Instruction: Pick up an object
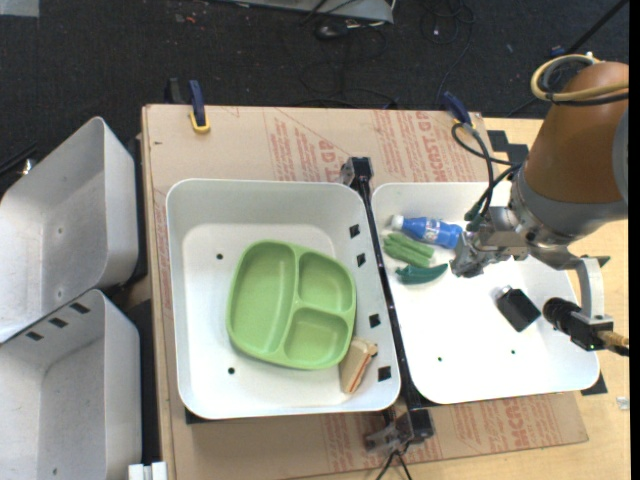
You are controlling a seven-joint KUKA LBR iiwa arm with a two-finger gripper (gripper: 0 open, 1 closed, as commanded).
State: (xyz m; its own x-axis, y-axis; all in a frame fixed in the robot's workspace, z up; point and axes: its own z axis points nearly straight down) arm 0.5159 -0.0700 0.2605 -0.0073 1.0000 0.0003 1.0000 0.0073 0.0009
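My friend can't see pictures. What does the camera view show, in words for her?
A grey and orange robot arm reaches from the right, its gripper low over a dark green toy and a blue bottle in the right white bin. The left white bin holds a light green divided plate and a tan block.

A flat brown cardboard-covered bench top printed with red lettering carries two shallow white plastic bins set side by side, their inner walls touching along a black divider strip. The left bin sits squarely on the board, reaching near its front edge. The right bin lies just beside it, its far corner running out toward the board's right side. A yellow-handled clamp grips the back left edge.
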